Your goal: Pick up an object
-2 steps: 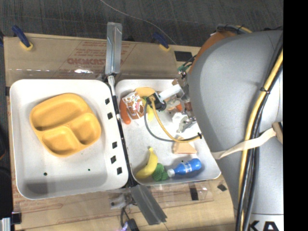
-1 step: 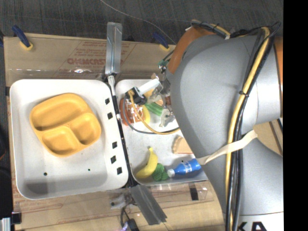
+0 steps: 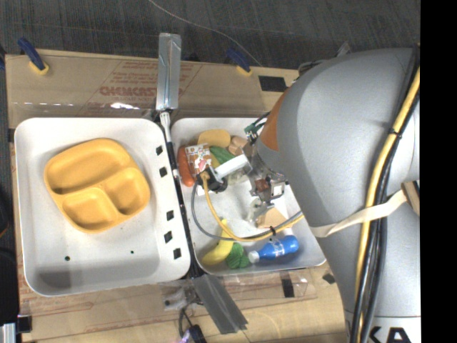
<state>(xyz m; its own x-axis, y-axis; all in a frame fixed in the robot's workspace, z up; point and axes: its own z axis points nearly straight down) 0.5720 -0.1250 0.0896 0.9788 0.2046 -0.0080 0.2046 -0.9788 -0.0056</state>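
gripper (image 3: pixel 263 204) low in right bin (image 3: pixel 314 259) (jaw state unclear), blue bottle (image 3: pixel 278 249) just below it: centre over it before closing

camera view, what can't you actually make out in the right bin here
- Pincer: camera view; wrist hardware and cables crowd it, so whether it is open or shut cannot be told.
- Right bin: its right side is hidden under the grey arm.
- Blue bottle: label too small to read.
- Items near the far wall: overlapping and partly covered by the wrist, so their outlines blur together.
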